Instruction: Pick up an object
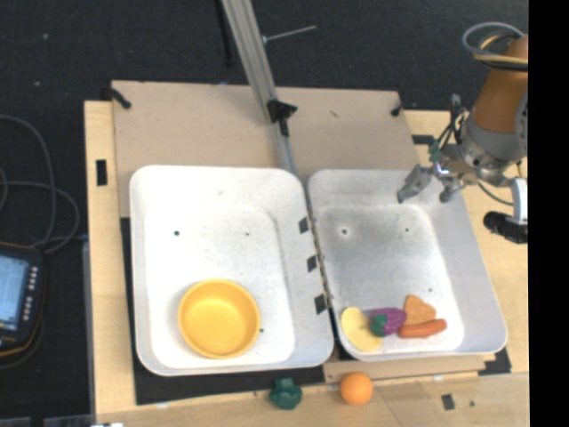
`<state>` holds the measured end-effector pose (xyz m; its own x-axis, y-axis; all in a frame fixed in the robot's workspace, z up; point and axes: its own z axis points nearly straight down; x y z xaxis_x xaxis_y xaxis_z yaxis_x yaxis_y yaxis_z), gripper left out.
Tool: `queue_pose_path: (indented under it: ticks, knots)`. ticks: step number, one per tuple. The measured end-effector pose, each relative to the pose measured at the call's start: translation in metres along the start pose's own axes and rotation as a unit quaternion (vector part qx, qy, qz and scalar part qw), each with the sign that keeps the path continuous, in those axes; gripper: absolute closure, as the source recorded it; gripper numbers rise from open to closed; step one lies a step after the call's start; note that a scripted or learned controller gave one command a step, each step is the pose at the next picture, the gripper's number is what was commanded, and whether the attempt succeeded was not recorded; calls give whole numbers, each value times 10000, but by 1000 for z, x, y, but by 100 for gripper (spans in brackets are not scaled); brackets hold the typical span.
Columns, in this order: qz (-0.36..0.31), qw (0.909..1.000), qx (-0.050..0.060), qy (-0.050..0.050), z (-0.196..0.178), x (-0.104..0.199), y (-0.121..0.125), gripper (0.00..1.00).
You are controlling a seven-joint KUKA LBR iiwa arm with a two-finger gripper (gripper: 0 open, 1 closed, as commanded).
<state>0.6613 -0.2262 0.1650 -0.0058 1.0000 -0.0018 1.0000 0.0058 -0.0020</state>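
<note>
1. The bench (102,238) bears two shallow white bins side by side; the right bin (462,265) lies directly beneath the gripper, the left bin (160,203) well off to the gripper's left in the view.
2. The grey arm (498,105), with its orange band, enters from the right and ends over the right bin's far right corner.
3. A yellow bowl (219,317) sits upright in the near part of the left bin, far from the gripper, down and to the left.
4. The gripper (430,185) hangs with its two fingers spread apart, nothing between them.
5. A cluster of small toy items lies in the near end of the right bin, well below the gripper in the view: a pale yellow piece (356,327), a purple and green piece (386,320), an orange wedge (419,310) and an orange carrot-like piece (422,330), touching or nearly so.
6. An orange ball (356,388) and a green object (285,394) rest on the bench outside the bins, at the near edge.
</note>
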Motion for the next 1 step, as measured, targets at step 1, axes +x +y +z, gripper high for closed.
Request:
queue_pose_path:
  ticks: [1]
  knots:
    - [-5, 10000, 0, -1, 42, -1, 0, 0]
